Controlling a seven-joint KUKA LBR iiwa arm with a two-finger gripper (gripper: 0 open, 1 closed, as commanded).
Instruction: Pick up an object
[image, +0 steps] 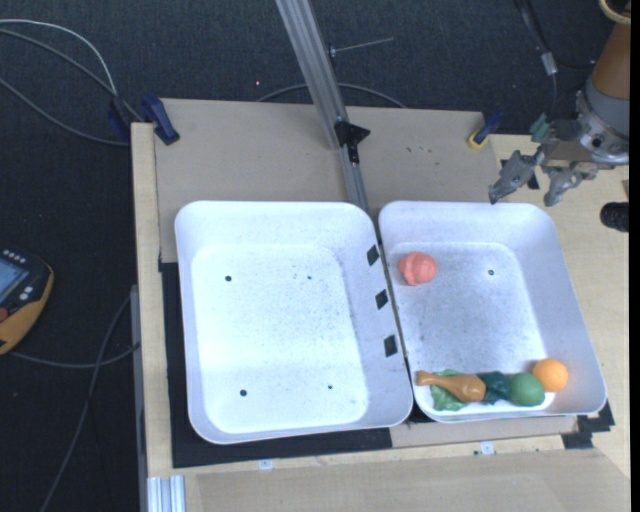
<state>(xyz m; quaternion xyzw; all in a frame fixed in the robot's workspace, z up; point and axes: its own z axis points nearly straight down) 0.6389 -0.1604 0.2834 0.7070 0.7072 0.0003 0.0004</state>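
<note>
Gripper (533, 182) is seen at the upper right, hanging over the far rim of the right bin (575, 300), near its far right corner. Fingers are spread apart; nothing is seen between them, so nothing is held.

Right bin contents noted:
- A pink lump (419, 267) lies alone near the far left of the bin floor, just beside the dividing wall.
- Along the near wall a cluster is packed: a brown drumstick-shaped toy (452, 382), a dark green piece (495, 386), a green ball (526, 390) and an orange ball (550, 375). These are touching or nearly so. Exact overlaps are hard to make out.

The left bin (200, 300) is noted beside it, on the wooden bench (250, 150).

Relation that matters: the pink lump lies down and to the left of the gripper in this view, across the far part of the bin. It is judged the nearer candidate and the easier one, standing well apart from everything else. Its shape is roundish, so no long axis need be matched. The drumstick toy has its long axis running roughly left to right along the near wall; a grasp there would probably be crowded by its neighbours and the wall.

Task is judged not yet begun in effect: no descent made into the bin, no object lifted.
</note>
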